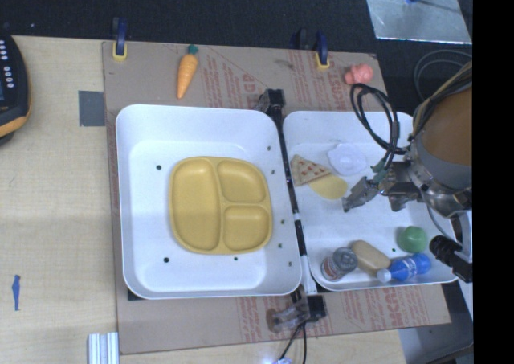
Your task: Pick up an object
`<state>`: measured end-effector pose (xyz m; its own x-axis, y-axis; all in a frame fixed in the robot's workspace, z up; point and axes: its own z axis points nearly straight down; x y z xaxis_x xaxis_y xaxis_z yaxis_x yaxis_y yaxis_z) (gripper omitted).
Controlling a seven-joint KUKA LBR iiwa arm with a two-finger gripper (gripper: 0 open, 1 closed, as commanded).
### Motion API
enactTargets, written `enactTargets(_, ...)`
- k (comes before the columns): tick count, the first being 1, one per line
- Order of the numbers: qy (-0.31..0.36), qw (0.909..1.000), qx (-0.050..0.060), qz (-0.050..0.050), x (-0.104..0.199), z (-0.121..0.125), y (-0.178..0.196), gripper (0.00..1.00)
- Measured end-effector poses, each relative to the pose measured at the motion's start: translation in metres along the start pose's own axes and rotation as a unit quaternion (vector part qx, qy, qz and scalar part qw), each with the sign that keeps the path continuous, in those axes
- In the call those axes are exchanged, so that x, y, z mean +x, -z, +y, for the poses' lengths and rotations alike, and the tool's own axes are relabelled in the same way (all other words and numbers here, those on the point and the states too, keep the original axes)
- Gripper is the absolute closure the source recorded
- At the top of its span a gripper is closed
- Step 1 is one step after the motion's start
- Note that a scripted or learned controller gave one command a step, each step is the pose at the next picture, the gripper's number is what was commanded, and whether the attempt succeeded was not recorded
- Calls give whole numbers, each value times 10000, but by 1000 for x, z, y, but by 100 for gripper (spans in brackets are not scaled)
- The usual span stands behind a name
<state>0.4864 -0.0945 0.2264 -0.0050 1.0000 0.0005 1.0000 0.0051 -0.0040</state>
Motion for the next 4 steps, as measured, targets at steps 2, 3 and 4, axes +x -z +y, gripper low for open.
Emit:
enactTargets(2,57,10000,-65,8,-19,94,-47,0)
enactTargets(3,12,10000,28,3,-7,98,-139,0)
enactTargets(4,6,10000,-31,-10,-18,160,-133,0)
